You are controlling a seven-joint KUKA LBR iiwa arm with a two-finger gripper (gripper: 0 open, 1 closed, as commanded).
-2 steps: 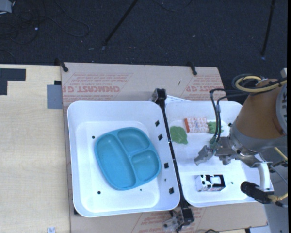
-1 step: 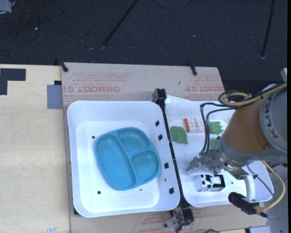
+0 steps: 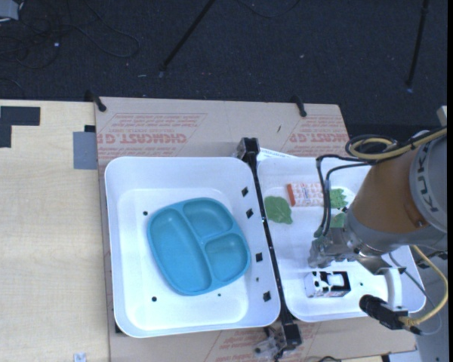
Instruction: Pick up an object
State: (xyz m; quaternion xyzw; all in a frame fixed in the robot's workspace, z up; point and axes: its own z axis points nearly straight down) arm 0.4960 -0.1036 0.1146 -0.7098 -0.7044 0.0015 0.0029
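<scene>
Gripper [image 3: 326,256] lowered into the right bin [image 3: 408,296], just far of a black-and-white object [image 3: 327,283]; finger state cannot be determined. Blue tray [image 3: 198,243] is held by the left bin [image 3: 128,202].

Green leafy object [image 3: 278,209], flat, right bin's left part; possibly toy lettuce.

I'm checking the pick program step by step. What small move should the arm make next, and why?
Probably a short descent straight down. The end effector hangs in the right bin, just above a small black-and-white object, with nothing seen between its fingers. The green leaf-like piece and the red-and-white packet lie farther off.
</scene>
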